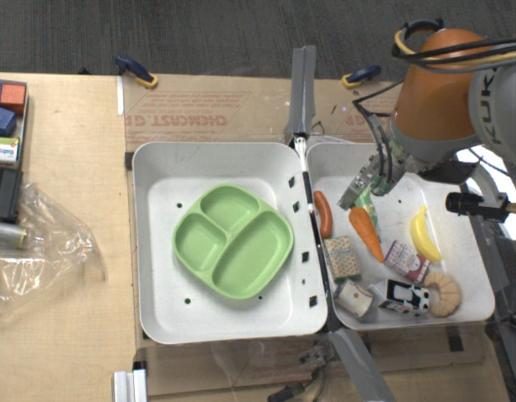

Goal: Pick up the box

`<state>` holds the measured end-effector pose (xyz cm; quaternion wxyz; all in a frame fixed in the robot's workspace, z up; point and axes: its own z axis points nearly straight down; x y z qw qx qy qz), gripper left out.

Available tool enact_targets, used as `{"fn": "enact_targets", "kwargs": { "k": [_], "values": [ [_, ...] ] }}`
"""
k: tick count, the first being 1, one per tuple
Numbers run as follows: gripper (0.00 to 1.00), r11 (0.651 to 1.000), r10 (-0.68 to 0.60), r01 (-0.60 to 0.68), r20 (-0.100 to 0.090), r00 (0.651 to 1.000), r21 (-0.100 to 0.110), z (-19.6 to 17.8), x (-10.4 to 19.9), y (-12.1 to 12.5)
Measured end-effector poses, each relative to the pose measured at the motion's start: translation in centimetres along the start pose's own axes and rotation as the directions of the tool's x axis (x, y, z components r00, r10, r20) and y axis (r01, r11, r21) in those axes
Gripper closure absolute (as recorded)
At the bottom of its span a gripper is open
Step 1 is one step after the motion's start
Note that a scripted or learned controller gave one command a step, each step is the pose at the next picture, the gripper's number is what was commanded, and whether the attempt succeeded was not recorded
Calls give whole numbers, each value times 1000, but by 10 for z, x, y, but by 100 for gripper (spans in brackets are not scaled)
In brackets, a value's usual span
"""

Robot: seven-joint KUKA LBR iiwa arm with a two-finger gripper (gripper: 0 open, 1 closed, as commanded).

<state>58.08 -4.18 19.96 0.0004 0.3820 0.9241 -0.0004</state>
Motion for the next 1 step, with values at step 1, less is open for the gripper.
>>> {"fn": "enact_targets", "kwargs": {
  "k": [1],
  "values": [
    [100, 994, 111, -111, -2, 994, 2, 9, 103, 79]
  ]
}}
